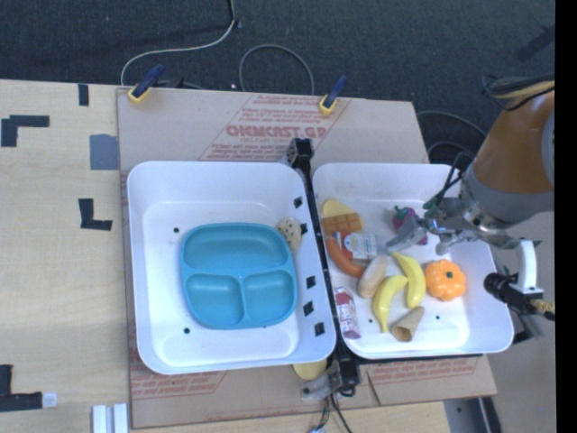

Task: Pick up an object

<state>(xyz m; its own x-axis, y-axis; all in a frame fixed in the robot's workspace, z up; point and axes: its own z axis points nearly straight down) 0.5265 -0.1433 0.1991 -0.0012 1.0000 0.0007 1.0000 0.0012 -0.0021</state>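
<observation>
Hovering over the right bin [478, 336], the claw [416, 230] points left; I can't tell its grip. Just below it lie two bananas [401, 287], with an orange [444, 280] to their right and a sausage [343, 255] further left.

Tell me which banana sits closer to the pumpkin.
The right banana, lying right beside the pumpkin and nearly touching it. The left banana lies on its far side, next to the potato.
</observation>
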